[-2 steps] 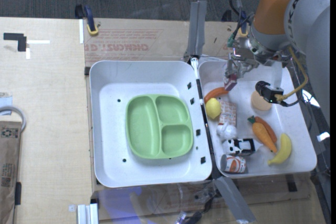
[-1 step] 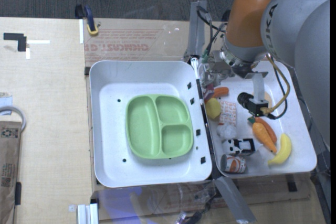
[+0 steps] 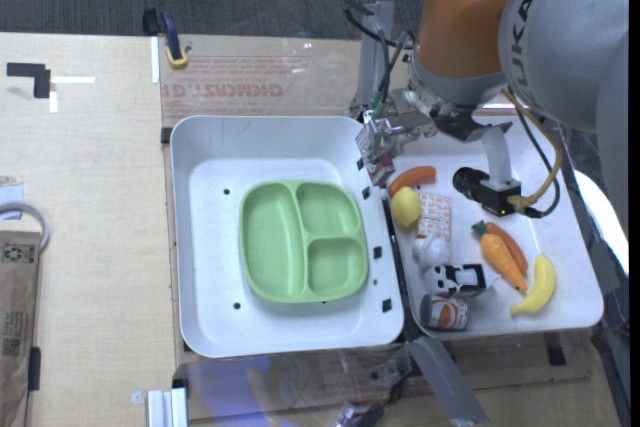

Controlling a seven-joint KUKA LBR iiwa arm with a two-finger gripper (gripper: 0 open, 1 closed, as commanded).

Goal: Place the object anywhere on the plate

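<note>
While the pincer (image 3: 378,147) hangs over the bins' shared rim | fingers: cannot tell | plate (image 3: 303,241) bare

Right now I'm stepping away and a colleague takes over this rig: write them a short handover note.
Gripper: above the rim between the two bins, at the far end; whether it holds anything cannot be told.
Green plate: in the left bin, nothing on it.
Objects, all in the right bin: lemon, sausage, carrot, banana, toy cow, can, small carton.
Done: nothing placed.
Left: pick one object and set it on the plate.
</note>
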